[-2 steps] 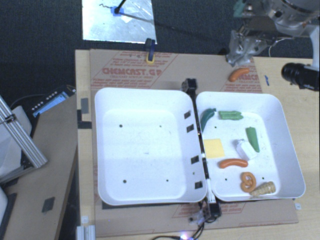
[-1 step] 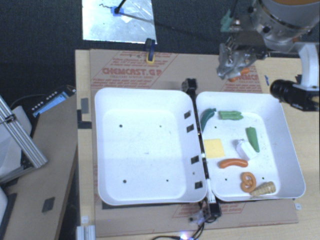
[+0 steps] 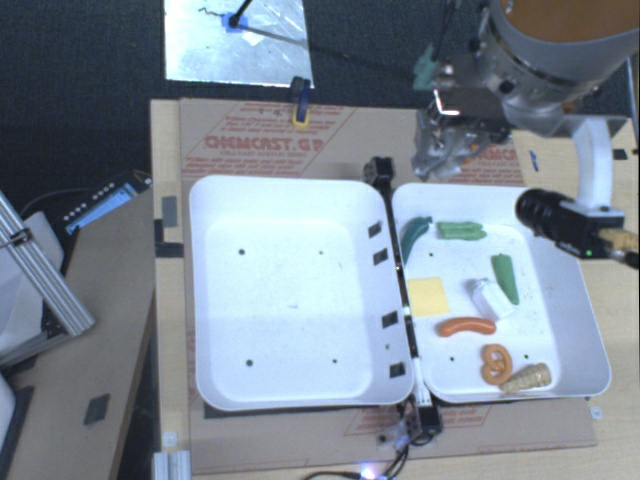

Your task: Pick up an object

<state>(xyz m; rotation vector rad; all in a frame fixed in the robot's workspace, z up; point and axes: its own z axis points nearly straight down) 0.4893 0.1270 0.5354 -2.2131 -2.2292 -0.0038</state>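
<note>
Gripper (image 3: pixel 443 153) above right bin (image 3: pixel 570 298) far rim, finger state indiscernible; cardboard (image 3: pixel 265 138) under bins printed, apparently, "CHEMCAST GP".

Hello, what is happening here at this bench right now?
A robot arm's gripper hangs above the far edge of the right bin, holding nothing. The bin holds small toy foods, among them a yellow square, a sausage and a pretzel. No object has been picked up yet.
</note>
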